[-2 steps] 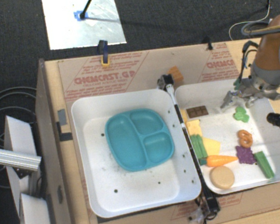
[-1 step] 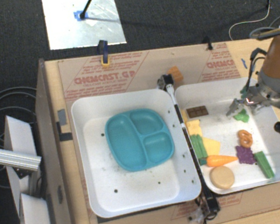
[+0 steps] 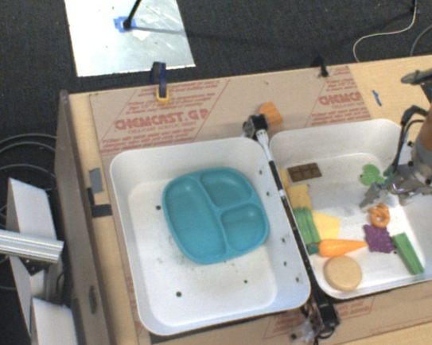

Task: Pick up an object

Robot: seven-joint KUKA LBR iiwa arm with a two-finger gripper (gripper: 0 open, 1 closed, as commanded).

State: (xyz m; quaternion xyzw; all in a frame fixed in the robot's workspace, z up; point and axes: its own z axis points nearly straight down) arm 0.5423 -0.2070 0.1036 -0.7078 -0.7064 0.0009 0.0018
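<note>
Toy foods, about nine, right bin (image 3: 331,136); one blue tray (image 3: 214,214) left bin; fingers (image 3: 379,198) state unclear.

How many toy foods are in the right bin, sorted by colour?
Green: 3, broccoli, long vegetable, stick
Orange: 2, carrot, pretzel
Yellow: 2, block, wedge
Brown: 1, chocolate bar
Purple: 1, grapes
Tan: 1, round cookie
Total: 10
</note>
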